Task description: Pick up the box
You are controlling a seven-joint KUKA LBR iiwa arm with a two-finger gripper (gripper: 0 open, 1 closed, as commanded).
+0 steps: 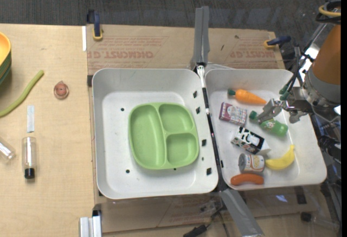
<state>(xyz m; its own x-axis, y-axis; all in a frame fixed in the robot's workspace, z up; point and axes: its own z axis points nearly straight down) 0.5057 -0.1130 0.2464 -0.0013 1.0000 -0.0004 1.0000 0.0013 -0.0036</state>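
Over the right-hand shallow white plastic bin (317,173), the arm's two-finger metal pincer (279,111) hangs low, near the bin's upper middle. Its fingers stand slightly apart, with nothing visible between them. Directly under the fingertips, seemingly touching or nearly so, lies a green plastic bottle (275,127).

Two boxes could be the task's thing: a small pink-and-white printed carton (233,114) lying well to the pincer's left, and a black-and-white patterned carton (250,140) below and left of it, tilted. Neither is lifted or gripped, so by my judgement the pick has not yet been made; reaching, closing and lifting all remain.

Further from the pincer sit an orange toy carrot (248,96) up and to its left, a yellow toy banana (283,159) below it, a small printed can (251,163) and a red toy sausage (247,179) lower left.

Print on the cartons and can is too small to read. Mirrored red lettering on the brown cardboard (130,46) behind the bins seems to read "CHEMCNZT.GF", though uncertainly.
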